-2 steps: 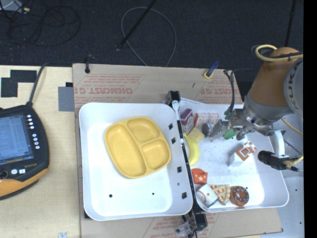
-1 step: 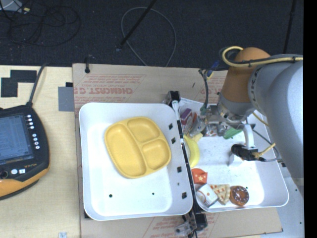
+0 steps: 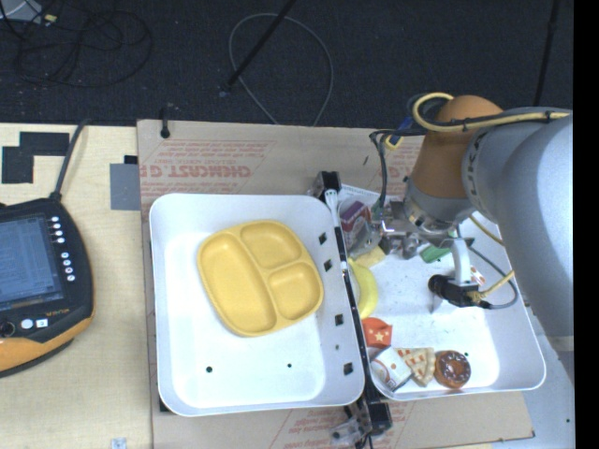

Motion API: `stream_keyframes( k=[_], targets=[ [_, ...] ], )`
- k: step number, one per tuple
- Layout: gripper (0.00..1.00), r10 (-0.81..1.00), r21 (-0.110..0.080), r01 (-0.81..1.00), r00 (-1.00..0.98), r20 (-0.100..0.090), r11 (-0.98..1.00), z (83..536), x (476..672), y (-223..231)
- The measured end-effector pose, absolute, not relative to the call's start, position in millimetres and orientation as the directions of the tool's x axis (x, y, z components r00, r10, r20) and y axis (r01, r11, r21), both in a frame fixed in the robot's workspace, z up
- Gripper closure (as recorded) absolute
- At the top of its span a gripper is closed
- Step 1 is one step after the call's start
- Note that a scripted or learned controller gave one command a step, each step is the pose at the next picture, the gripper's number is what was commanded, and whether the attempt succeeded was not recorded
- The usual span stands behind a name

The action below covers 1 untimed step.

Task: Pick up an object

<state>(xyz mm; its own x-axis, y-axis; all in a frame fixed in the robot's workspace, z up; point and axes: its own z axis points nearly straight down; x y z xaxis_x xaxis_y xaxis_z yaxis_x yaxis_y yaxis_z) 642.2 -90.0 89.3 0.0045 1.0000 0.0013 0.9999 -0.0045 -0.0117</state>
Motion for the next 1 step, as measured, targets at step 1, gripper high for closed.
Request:
stream_keyframes(
  k=[1],
  targets=[
    [0.00, 1.000, 0.007, 1.000, 0.002, -0.004, -0.002, 179.9, 645.5, -130.9]
  ],
)
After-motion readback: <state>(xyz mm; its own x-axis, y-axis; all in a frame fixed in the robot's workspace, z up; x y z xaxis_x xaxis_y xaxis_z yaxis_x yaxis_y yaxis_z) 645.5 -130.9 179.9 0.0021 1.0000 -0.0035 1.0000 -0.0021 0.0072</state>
